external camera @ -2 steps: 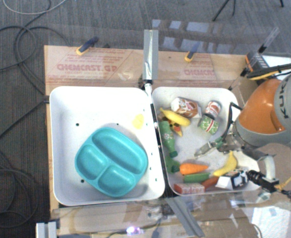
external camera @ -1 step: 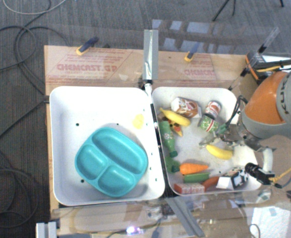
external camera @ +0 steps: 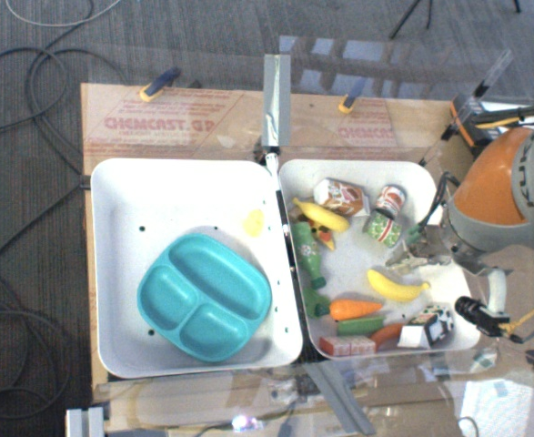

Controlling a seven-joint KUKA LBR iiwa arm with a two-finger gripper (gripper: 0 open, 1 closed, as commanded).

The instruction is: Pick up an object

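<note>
- Camera view from above: two shallow white plastic bins side by side, left bin [external camera: 112,244] and right bin [external camera: 421,176].
- One teal three-compartment plastic tray [external camera: 205,295] in the left bin, plus one small yellow scrap [external camera: 254,223] near its right wall.
- Two yellow toy bananas in the right bin: upper banana [external camera: 322,215], lower banana [external camera: 397,286].
- One orange toy carrot [external camera: 355,309], one green-labelled tin can [external camera: 385,217], one red-brown snack packet [external camera: 341,195].
- Metal two-finger gripper [external camera: 416,255] low over the right bin's right side, just above the lower banana; contact unclear.
- Cannot tell how wide the grasp stands; nothing visibly held.
</note>
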